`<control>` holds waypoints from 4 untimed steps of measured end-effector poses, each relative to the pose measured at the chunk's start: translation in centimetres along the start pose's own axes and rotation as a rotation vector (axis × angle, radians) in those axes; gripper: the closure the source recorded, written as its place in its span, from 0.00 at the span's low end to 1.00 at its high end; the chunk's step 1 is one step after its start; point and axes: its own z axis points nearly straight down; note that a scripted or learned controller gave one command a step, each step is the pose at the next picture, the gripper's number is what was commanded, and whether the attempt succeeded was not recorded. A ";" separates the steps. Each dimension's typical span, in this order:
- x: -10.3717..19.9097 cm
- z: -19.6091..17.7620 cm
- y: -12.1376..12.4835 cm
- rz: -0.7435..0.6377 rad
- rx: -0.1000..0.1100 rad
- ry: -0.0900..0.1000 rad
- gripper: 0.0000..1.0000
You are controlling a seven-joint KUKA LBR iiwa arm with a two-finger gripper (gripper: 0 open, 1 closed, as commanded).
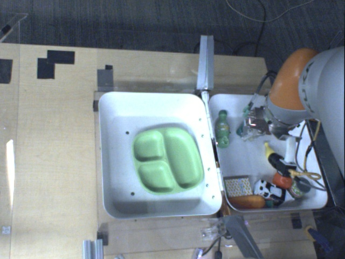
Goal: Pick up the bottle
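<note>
A small green bottle [221, 128] with a white cap lies along the left wall of the right bin [242, 155], cap toward the far side. My gripper [249, 125] hangs over the upper middle of that bin, a short way to the right of the bottle and apart from it. Nothing shows in its grasp. The grey arm with its orange band [291, 85] comes in from the right above it.
The left bin [113, 144] holds a green divided plate [167, 158]. At the near end of the right bin lie a patterned block [237, 186], an orange carrot-like piece [249, 202], a black-and-white toy [265, 188], a yellow piece [269, 150] and other small items.
</note>
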 end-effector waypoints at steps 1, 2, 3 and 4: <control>7.4 -7.0 1.6 0.351 0.012 -0.001 1.00; 7.4 -7.0 1.6 0.351 0.012 -0.001 0.00; 11.1 -7.0 -5.1 0.438 0.014 -0.001 0.00; 11.4 -7.0 1.4 0.261 0.012 0.000 0.00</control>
